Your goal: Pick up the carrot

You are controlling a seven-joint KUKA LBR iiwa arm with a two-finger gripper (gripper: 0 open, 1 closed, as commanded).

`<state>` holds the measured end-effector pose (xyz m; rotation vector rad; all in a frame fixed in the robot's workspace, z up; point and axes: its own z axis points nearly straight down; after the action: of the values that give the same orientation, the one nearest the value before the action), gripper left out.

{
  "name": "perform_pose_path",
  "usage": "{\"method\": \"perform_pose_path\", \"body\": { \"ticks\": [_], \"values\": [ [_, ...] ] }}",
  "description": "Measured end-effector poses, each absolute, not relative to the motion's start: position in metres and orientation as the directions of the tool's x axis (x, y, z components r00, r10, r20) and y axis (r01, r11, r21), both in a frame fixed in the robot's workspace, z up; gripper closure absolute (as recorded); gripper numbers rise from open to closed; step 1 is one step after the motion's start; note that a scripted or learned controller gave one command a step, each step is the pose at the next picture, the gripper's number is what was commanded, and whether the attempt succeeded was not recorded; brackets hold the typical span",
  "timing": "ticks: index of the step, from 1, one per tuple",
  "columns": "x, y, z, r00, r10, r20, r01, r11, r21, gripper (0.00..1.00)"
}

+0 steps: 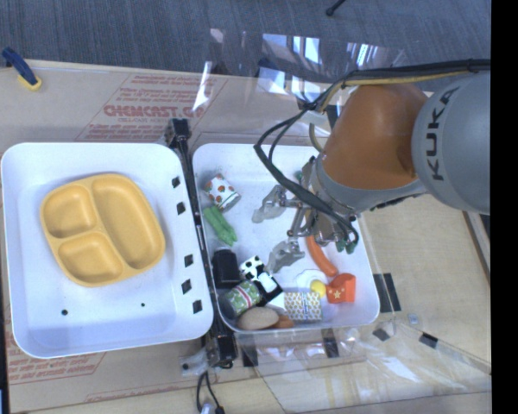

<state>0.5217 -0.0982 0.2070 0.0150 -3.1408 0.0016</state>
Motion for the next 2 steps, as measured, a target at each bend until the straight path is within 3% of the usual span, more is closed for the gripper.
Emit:
{"method": "perform_pose_path", "body": {
  "ticks": [1, 2],
  "values": [
    [0.537, -0.164, 0.162, -0.992, -0.130, 0.000, -0.130, 0.992, 0.000, 0.00],
    [0.585, -0.185, 0.090, -1.000, 0.008, 0.002, 0.008, 1.000, 0.001, 0.00]
  ]
}}
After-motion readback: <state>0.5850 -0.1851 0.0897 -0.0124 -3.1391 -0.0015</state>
